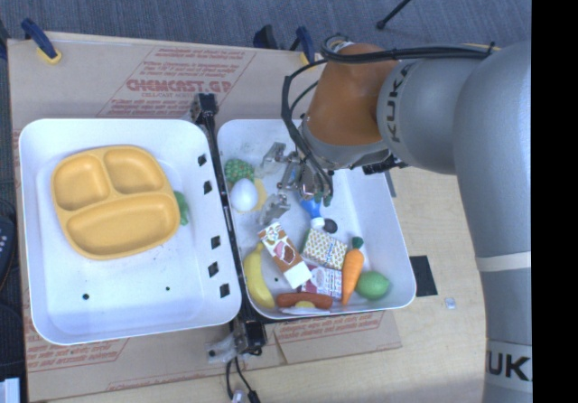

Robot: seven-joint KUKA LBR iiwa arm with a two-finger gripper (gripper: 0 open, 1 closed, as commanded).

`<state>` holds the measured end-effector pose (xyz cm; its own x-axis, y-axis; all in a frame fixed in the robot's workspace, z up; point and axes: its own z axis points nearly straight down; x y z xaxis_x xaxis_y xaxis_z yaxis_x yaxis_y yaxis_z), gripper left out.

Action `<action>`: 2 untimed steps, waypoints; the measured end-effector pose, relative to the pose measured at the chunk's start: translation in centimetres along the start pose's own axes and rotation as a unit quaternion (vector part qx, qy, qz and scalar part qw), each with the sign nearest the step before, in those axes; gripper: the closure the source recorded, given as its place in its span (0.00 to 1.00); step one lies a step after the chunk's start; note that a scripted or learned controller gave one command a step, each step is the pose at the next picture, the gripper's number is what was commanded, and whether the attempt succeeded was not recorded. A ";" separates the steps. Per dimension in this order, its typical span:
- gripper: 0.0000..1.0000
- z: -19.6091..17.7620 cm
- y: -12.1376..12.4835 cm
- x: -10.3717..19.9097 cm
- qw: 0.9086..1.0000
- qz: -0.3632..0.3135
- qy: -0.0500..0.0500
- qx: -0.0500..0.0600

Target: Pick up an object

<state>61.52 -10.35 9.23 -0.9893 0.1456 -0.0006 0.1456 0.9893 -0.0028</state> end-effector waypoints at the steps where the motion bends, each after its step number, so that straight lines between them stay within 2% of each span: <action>1: 0.00 0.0 -2.0 -1.6 0.991 -0.134 -0.001 -0.001; 2: 0.00 0.0 -1.8 -0.9 0.964 -0.265 0.001 -0.001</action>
<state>62.19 -12.25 9.23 -0.9250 -0.3799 0.0018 -0.3799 0.9250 0.0006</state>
